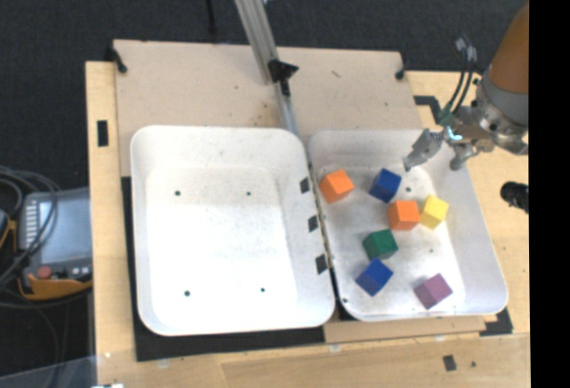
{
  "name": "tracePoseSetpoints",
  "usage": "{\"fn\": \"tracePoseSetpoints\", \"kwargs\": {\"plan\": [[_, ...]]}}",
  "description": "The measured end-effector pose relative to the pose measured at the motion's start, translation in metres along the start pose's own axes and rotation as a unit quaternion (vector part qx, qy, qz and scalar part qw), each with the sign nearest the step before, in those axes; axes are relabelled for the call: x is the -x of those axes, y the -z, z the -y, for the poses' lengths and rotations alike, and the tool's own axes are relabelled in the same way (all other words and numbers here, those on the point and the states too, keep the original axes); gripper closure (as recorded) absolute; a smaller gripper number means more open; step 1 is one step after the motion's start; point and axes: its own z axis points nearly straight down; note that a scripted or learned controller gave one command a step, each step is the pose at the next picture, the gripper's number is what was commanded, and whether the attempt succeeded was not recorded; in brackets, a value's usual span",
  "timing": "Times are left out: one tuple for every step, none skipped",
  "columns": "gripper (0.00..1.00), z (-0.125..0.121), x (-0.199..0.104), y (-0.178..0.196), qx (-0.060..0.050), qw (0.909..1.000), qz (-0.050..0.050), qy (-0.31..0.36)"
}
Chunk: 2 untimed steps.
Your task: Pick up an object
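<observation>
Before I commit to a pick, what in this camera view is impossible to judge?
- Gripper: small and blurred over the right bin's far rim; finger opening unreadable.
- Arm: cut off by the view's right edge.
- Yellow cube and the orange cube beside it: touching or merely close, too small to tell.

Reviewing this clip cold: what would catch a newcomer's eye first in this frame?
Most likely the cluster of coloured blocks in the right bin: two orange, two blue, one yellow, one green, one purple, the yellow block touching an orange block. Next, the gripper at that bin's upper right edge, with nothing visible between its fingers. The left bin beside it is a plain white contrast.
</observation>
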Motion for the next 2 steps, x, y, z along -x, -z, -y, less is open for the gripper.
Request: {"fn": "tracePoseSetpoints", "kwargs": {"plan": [[0.0, -0.001, 0.0, 0.003, 0.002, 1.0, 0.001, 0.001], [0.0, 0.004, 0.006, -0.058, -0.001, 1.0, 0.001, -0.002]]}}
